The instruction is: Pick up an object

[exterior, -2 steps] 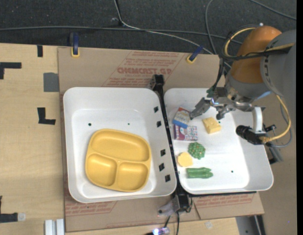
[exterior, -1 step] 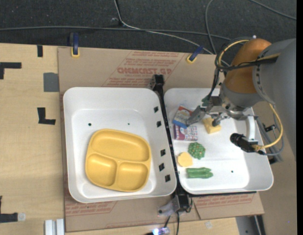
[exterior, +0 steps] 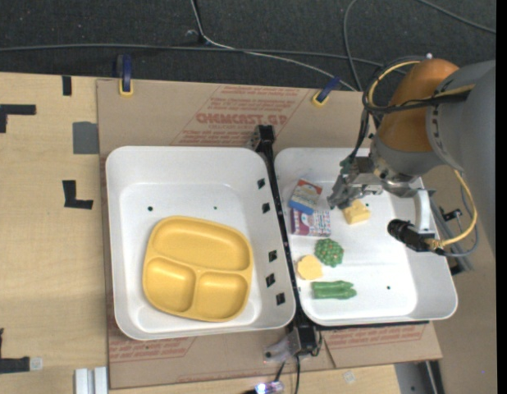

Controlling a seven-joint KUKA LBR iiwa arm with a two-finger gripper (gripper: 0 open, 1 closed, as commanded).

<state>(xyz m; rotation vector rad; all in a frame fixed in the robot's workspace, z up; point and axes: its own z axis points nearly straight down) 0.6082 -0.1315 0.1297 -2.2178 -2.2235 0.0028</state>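
A: Arm (exterior: pixel 417 121) is reaching in from upper right, gripper (exterior: pixel 349 189) hovering in right bin (exterior: pixel 426 290), grip state unclear.

B: Approaching step; yellow block (exterior: pixel 357 213) is sitting just below it, needing descent, closing.

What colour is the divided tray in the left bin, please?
Yellow; the divided tray shows clearly in the camera view.

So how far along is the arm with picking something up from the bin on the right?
Nothing looks picked yet. The end effector is low in the right bin, beside the pale yellow chunk; whether it grips anything cannot be told. The small carton, green broccoli piece, yellow round piece and green pod lie on the bin floor. The yellow tray sits in the left bin. Grasping and lifting remain.
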